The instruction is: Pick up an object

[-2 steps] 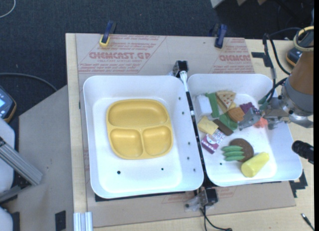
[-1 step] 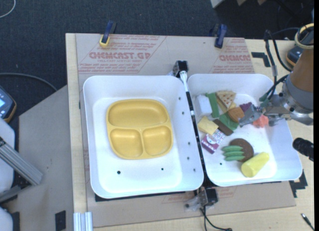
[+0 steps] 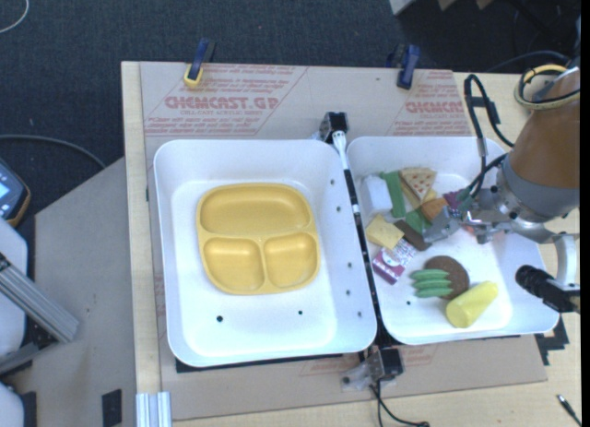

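Note:
The right bin point(image 3: 516, 319) holds a cluster of toy food. A tan wedge point(image 3: 418, 182), a green stick point(image 3: 396, 193) and a white piece point(image 3: 377, 193) lie at its back. A yellow block point(image 3: 383, 231) and a purple and white packet point(image 3: 392, 262) sit near the left wall. Toward the front are a green pea pod point(image 3: 427, 280), a brown disc point(image 3: 452, 270) and a yellow cylinder point(image 3: 471, 303). My gripper point(image 3: 458, 214) hangs low at the right edge of the cluster, beside a dark brown bar point(image 3: 414, 236). Nothing visibly sits in its grasp.
The left bin point(image 3: 175, 231) holds a yellow three-compartment plate point(image 3: 256, 236). A black divider with screws point(image 3: 353, 231) runs between the bins. The grey arm with its orange band point(image 3: 548, 153) covers the right bin's far right side. A cable point(image 3: 479, 116) loops above it.

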Controlling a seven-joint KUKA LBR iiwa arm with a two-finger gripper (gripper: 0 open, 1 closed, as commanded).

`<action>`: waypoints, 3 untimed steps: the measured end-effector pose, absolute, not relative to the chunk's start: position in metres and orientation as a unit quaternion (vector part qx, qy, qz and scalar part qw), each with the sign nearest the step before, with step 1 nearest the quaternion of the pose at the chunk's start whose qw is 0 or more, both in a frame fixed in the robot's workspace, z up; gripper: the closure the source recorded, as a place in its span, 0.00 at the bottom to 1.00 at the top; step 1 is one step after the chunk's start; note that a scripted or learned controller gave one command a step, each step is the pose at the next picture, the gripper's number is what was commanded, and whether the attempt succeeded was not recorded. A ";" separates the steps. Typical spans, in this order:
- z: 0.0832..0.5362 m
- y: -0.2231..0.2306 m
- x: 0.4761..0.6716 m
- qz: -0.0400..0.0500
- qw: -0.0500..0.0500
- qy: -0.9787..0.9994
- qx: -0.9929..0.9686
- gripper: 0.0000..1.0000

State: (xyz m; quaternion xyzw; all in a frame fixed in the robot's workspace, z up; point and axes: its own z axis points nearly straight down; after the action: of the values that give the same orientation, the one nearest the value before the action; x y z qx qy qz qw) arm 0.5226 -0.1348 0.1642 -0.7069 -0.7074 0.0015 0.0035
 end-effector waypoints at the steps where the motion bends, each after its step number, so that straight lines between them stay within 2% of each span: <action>1: 0.120 -0.130 0.525 0.001 0.004 -0.707 -0.707 0.00; 2: 0.087 -0.128 0.527 -0.002 0.002 -0.707 -0.707 0.00; 3: 0.101 -0.128 0.529 -0.005 -0.002 -0.707 -0.707 1.00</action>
State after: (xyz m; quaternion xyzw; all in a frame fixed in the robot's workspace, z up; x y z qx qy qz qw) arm 0.5294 -0.1278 0.1008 -0.7067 -0.7075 -0.0050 -0.0021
